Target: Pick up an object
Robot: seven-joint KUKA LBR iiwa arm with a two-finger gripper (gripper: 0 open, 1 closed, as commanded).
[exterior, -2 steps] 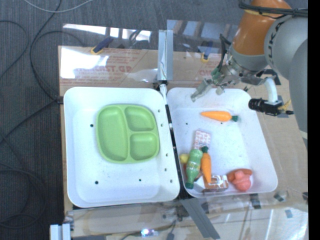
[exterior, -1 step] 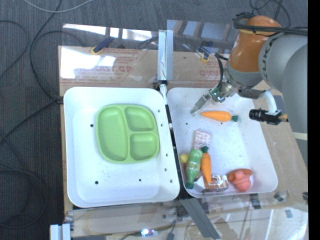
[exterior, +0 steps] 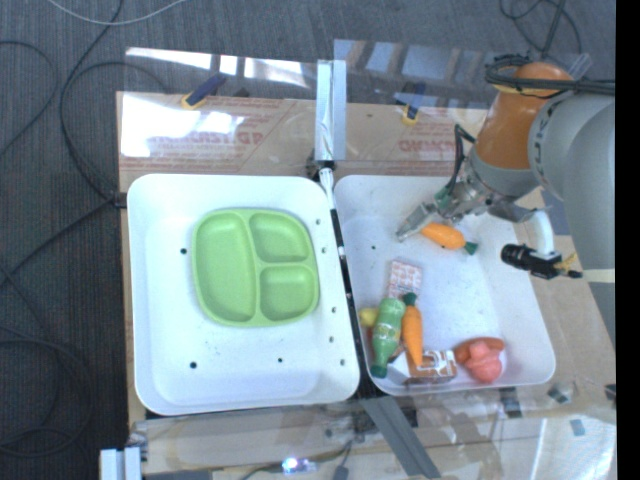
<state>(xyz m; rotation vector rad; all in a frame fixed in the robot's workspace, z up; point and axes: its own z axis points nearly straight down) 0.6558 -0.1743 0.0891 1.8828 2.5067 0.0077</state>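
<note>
Pincer [exterior: 415,224] sits low in the right bin [exterior: 520,313], fingers pointing left, tips close together w/ nothing visible between them; looks near-closed, no grip on anything.

Nearest thing: small orange carrot [exterior: 443,235], just right of and below the tips, touching or almost touching the finger sides; you can't tell which from this angle. Green stub end points away from pincer.

Handling, judged: toy carrot, prob. light hard plastic, stiff, smooth, so it may skid or roll when nudged. Take it across the thick middle, jaws square to the long axis, not at the taper.

Further below pincer: pink packet [exterior: 403,276], then a crowded cluster incl. a second carrot [exterior: 412,336]. Harder picks.
</note>
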